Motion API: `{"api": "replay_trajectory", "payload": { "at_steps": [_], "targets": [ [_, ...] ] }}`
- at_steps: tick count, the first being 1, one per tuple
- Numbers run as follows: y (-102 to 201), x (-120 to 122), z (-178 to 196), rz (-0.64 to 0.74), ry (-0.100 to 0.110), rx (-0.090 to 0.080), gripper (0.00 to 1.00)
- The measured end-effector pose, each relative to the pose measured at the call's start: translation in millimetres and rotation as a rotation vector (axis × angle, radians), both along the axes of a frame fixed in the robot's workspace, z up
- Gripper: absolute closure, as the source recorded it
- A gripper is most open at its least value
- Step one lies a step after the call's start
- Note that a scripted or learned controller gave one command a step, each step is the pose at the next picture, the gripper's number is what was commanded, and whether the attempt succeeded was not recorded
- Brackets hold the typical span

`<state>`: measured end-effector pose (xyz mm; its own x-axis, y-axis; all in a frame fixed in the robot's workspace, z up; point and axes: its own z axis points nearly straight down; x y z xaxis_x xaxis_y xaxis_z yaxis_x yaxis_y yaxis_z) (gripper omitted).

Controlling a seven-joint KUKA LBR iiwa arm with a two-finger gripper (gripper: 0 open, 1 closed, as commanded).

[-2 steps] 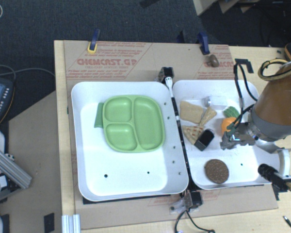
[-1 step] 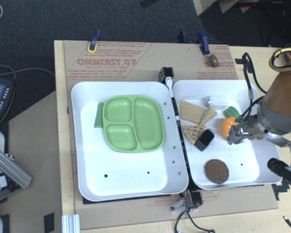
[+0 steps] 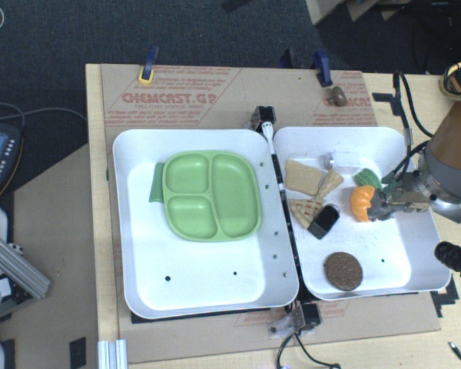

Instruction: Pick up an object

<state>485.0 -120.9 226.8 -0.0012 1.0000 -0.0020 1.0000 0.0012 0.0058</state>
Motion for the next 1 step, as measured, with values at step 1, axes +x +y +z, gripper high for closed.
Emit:
{"api": "replay_trajectory", "payload": {
  "at_steps": [1],
  "targets": [
    [34.4,46.5,1.3,0.004,0.001,0.001,1.0]
  ]
}}
